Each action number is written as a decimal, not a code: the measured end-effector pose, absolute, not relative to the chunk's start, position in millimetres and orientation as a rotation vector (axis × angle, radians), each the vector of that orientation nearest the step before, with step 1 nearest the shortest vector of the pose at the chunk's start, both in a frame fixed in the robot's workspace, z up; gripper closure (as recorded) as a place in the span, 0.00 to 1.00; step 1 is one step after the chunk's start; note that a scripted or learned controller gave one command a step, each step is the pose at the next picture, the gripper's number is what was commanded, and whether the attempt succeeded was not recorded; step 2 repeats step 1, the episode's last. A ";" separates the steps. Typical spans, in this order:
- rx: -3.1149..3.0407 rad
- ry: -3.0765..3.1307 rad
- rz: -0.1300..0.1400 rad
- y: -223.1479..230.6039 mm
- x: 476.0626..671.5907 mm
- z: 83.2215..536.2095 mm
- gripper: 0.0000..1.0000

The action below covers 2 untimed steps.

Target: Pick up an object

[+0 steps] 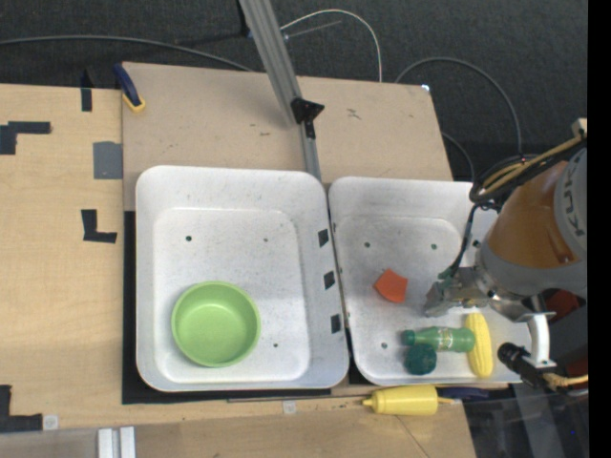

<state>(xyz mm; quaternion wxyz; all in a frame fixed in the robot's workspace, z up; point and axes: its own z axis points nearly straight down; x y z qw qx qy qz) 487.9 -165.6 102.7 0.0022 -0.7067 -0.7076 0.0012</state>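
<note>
My gripper hangs low over the right bin. Whether it stands open or closed I cannot tell; the tips merge into one small grey blur, and I see nothing held.

Just beside the tips, on the side toward the left bin, lies the orange block, apart from them by a narrow strip of bare white floor. Nearer the bin's front wall lie the green bottle on its side, the dark green piece touching it, and the yellow item at the bottle's end. These three crowd together, so I judge the lone orange block the easier pick: shift toward it, centre it between the tips, descend to the floor, close, then lift straight up.

Farther out, the green bowl sits in the left bin's front corner, well apart from me. A yellow object lies on the bench just outside the right bin's front wall.

My wrist and orange band cover the bin's far-right side; whatever lies beneath them is hidden. The yellow item's exact form is hard to make out.
</note>
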 end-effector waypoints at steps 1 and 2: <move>-2.223 -2.222 -0.001 -172.8 486.2 147.3 1.00; -2.223 -2.222 -0.001 -172.8 486.2 147.3 1.00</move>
